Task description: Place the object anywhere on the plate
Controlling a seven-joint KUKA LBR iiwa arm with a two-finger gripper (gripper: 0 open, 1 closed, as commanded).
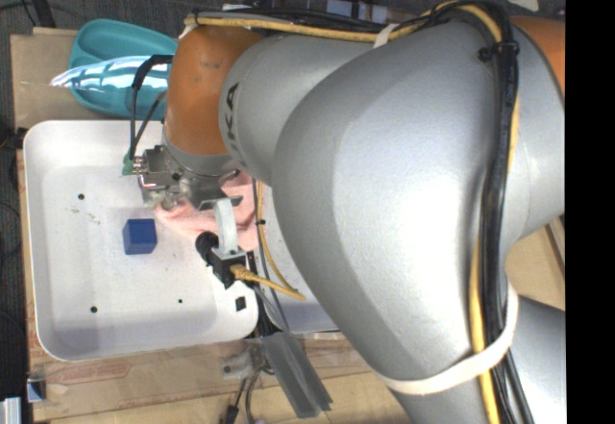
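Blue cube [140,236] lies just beside the claw [173,193].

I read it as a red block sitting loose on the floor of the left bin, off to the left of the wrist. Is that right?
Not quite: the block is blue, not red. The camera view shows it lying loose on the floor of the left bin, to the left of the wrist, as you said.

The arm [384,182] hides most of the pink plate [178,213], the whole right bin, and the pincer's tips.
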